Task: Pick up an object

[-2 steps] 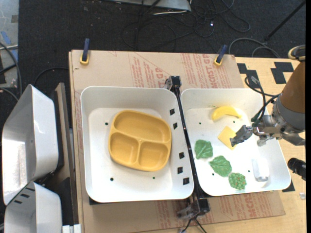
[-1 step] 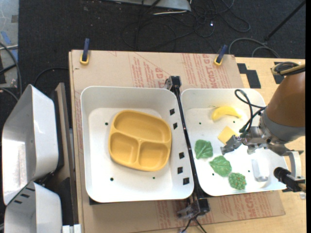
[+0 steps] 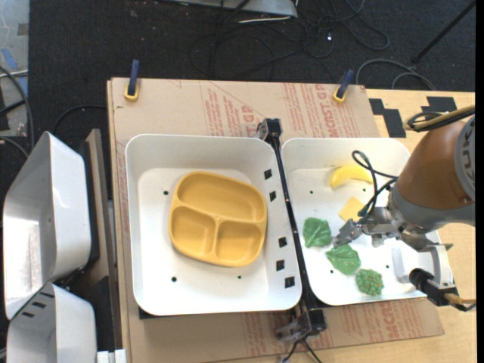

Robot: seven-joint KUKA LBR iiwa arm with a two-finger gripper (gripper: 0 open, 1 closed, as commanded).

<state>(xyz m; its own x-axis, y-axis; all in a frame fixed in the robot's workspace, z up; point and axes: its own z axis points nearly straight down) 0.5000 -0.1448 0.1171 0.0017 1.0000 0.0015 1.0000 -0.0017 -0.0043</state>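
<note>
The yellow divided plate [image 3: 218, 218] lies alone in the left bin [image 3: 144, 203], well left of the clamp [image 3: 273, 131] between the bins; right of that clamp, in the right bin [image 3: 318, 157], lie two green leaves [image 3: 318, 231] and [image 3: 344, 259], a broccoli piece [image 3: 369, 281], a yellow block [image 3: 351, 209] and a banana [image 3: 349, 175]; the gripper [image 3: 349, 231] hangs low between the leaves, jaws narrow, nothing between them; a good pick likely means centring over one leaf, spreading wider, then descending straight.
</note>
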